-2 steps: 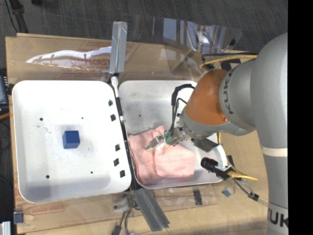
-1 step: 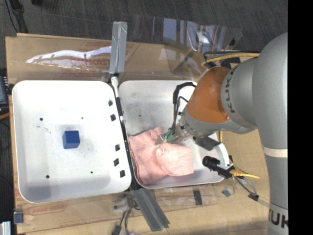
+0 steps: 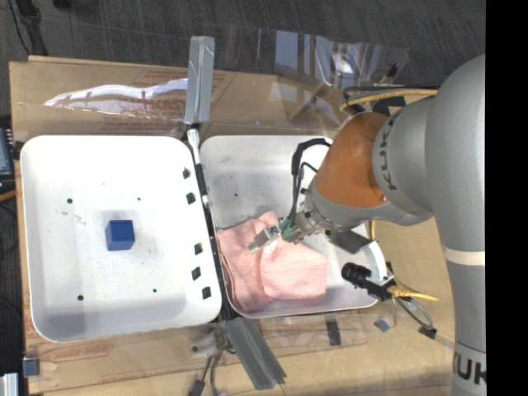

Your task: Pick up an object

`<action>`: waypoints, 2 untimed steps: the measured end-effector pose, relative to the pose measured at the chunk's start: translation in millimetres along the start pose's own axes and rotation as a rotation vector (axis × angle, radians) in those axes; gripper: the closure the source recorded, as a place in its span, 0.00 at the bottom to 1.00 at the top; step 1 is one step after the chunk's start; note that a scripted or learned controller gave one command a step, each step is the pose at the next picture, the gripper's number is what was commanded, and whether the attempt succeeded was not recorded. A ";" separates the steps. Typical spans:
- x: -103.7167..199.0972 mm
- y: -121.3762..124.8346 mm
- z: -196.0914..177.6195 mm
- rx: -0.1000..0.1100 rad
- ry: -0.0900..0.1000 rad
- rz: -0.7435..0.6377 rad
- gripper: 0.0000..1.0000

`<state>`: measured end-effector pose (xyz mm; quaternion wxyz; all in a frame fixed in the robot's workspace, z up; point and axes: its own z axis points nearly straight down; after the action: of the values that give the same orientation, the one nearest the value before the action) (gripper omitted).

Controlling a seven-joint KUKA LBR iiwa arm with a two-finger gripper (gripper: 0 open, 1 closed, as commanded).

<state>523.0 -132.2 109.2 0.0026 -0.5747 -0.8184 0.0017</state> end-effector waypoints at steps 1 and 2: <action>22.3 3.6 18.1 -0.004 -0.001 -0.027 0.00; 21.6 4.0 9.1 -0.002 -0.001 -0.031 1.00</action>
<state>519.4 -110.5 100.2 0.0015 -0.5618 -0.8273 0.0010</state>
